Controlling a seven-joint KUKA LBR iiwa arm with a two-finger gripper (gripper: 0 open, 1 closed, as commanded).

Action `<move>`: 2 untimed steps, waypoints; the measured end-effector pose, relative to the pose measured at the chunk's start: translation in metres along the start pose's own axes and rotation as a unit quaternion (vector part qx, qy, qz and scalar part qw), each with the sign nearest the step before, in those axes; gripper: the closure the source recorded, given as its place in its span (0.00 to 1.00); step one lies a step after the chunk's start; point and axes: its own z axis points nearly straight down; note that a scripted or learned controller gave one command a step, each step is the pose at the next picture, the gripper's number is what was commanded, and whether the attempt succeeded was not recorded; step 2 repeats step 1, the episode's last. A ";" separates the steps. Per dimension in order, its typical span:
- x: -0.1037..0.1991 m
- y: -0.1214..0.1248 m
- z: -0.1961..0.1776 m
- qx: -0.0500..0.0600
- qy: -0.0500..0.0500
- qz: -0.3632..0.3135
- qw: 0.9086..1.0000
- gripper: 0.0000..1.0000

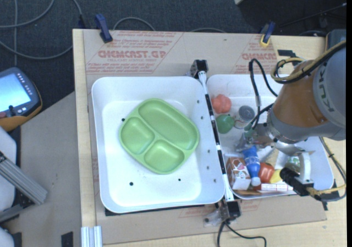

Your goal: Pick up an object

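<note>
My gripper (252,140) is low in the right bin (236,82), under the grey and orange arm (300,105). It hangs over a heap of small objects. Just below it lies a blue bottle (252,163), next to a red and white carton (237,170). An orange-red piece (266,172) and a yellow piece (276,175) lie to the right of the bottle. A white and red tube (272,187) rests along the bin's front wall. Behind the gripper sit a salmon ball (221,103), a green object (224,124) and a grey round thing (246,113).
The left bin (110,130) holds a green divided plate (159,136). A black cable (256,83) loops over the right bin's back. The arm covers the right bin's right half. Blue clamps (102,27) (267,32) grip the board's back edge.
</note>
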 end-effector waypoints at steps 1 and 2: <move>0.052 0.058 -0.096 -0.006 0.000 -0.005 1.000 1.00; 0.052 0.058 -0.096 -0.006 0.000 -0.005 1.000 1.00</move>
